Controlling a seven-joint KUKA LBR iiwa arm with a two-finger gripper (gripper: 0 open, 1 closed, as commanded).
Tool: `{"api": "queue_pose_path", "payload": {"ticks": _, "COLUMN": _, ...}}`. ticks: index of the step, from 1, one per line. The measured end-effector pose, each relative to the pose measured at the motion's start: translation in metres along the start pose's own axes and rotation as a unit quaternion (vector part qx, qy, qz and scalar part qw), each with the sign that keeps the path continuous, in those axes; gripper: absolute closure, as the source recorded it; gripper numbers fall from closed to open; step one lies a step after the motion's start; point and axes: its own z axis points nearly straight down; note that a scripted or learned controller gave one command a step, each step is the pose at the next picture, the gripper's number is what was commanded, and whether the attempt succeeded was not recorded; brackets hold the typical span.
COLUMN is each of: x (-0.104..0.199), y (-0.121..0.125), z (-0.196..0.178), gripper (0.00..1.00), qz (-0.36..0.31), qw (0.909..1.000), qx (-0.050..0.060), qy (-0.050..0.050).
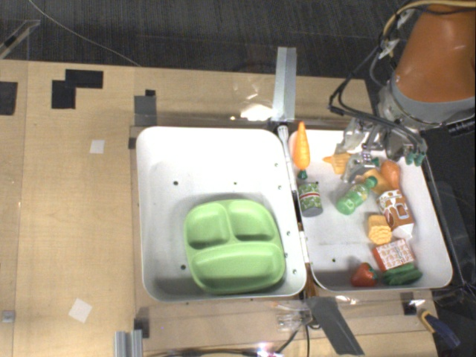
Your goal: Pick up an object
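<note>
Fingers (362, 162) sit low over the far part of the right bin (440, 233), and from this slanted feed I cannot tell whether they are spread or closed; the metal parts blur together and I see nothing clearly caught between them. Above them the grey arm (435, 50) with its orange band comes in from the right.

Every loose thing I could pick lies in that right bin. Just below the fingers a green bottle (353, 197) lies tilted, close enough that I cannot say whether they touch it. A small yellow piece (337, 162) is just to their left and an orange rounded thing (389, 175) just to their right. An orange carrot (300, 146) lies along the wall shared by the two bins, with a green-labelled can (309, 198) near its lower end. Further towards me are a brown and white packet (396, 208), a yellow waffle-like piece (379, 231) touching it, and a red and white carton (393, 254). At the near edge a red fruit (363, 275) lies beside a dark green vegetable (402, 276).

The left bin (186, 158) holds a green divided tray (234, 245) in its near half. Both bins rest on the pale wooden tabletop (67, 222)
</note>
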Motion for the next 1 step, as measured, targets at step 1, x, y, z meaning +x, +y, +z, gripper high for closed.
{"api": "queue_pose_path", "payload": {"ticks": 1, "x": 0.0653, "y": -0.0096, "z": 0.0027, "gripper": 1.00, "qz": 0.095, "qw": 0.9955, "qx": 0.001, "qy": 0.006}}
